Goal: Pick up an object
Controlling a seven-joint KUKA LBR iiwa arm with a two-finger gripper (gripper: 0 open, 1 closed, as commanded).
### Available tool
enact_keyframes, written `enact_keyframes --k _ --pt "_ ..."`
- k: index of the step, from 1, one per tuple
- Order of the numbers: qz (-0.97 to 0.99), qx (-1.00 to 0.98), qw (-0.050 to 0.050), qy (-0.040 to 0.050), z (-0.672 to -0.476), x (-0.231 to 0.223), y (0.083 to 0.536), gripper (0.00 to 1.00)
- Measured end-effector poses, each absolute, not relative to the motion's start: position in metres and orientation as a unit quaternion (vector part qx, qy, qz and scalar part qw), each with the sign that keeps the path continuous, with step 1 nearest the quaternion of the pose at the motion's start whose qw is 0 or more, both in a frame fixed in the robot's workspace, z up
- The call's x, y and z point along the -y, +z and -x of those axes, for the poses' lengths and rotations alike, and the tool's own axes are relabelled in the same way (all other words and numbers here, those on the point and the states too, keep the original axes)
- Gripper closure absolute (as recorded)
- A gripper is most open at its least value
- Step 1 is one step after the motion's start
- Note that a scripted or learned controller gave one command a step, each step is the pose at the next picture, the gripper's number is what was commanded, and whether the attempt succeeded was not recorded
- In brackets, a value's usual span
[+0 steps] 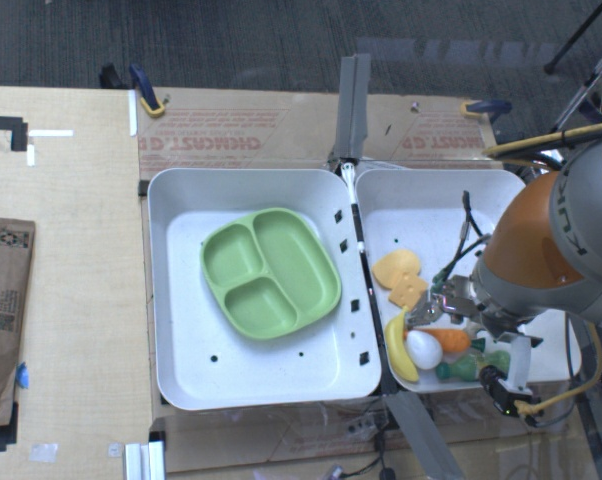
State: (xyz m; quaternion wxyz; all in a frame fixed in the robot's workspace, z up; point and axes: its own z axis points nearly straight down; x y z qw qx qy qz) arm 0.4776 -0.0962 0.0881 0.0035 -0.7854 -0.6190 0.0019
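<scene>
The gripper (pixel 436 308) sits low in the right bin (pixel 421 190), just above the white egg (pixel 422 347), beside the banana (pixel 400 349); finger state apparently obscured, cannot tell

Dark carpet floor (pixel 231 18) behind a pale wooden bench (pixel 71 258).

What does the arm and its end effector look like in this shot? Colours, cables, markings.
The arm is grey with a broad orange band above the wrist, rounded and glossy. Part of a dark logo letter shows on the grey shell. Thin black cables loop from the wrist toward the gripper, which is small, metallic grey and dark. A yellowish cable trails below the wrist near a black fitting.
</scene>
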Motion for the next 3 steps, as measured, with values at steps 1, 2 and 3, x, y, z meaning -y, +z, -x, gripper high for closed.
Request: enact_keyframes --k 1,2,3 --pt "0.786 0.618 0.005 0.0036 -0.478 0.098 0.094 1.00" --pt "0.635 0.772 0.002 0.0016 -0.515 0.119 0.089 1.00" --pt "0.635 0.773 0.003 0.0014 -0.515 0.118 0.089 0.00"
